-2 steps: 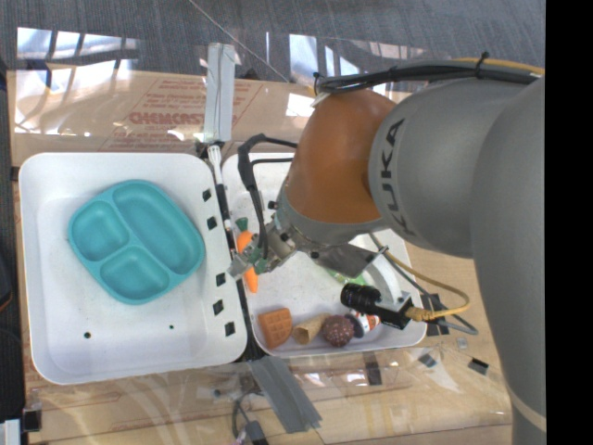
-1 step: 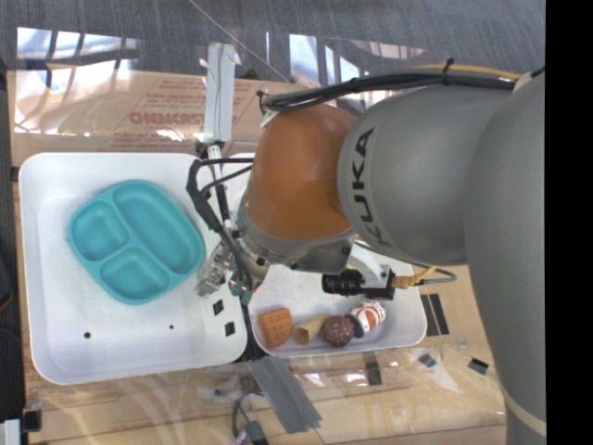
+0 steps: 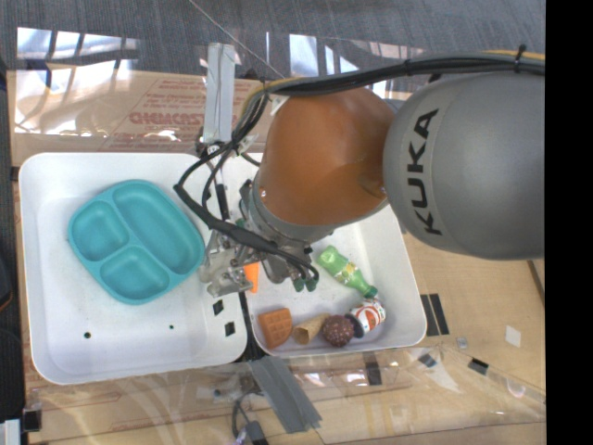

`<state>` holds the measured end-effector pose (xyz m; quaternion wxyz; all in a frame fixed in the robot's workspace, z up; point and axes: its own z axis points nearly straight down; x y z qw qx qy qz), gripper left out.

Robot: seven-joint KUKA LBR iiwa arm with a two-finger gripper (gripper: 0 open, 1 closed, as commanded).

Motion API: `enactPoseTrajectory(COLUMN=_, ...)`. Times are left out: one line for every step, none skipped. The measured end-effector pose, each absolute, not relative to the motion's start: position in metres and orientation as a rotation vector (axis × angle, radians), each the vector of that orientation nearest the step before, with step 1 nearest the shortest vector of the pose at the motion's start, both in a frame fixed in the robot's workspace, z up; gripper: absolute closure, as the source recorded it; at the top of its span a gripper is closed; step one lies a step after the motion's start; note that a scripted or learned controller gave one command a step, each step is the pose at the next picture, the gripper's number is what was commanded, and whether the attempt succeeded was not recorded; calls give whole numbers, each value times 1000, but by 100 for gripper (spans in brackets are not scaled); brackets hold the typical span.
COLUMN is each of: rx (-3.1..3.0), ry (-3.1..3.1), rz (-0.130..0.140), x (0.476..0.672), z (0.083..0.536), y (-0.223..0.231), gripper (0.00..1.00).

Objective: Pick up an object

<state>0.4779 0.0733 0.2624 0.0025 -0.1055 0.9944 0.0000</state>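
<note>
Small orange object at gripper, between 2 white bins

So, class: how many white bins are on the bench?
2. The left bin holds a teal tray; the right bin holds small toy foods, partly hidden by the arm.

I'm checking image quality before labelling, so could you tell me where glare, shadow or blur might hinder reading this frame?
In the camera view, bright glare streaks the clear sheet behind the bins; the arm casts soft shadow across the right bin; the gripper sits amid dark cables and is hard to read; the teal tray and the green bottle are evenly lit and sharp.
</note>
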Motion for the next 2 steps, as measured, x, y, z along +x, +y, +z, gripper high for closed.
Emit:
enactPoseTrajectory(rx=-900, ry=3012, rz=1, x=486, z=206, y=103, gripper=100)
enactPoseTrajectory(rx=-497, ry=3097, rz=1, x=489, z=257, y=143, gripper=100)
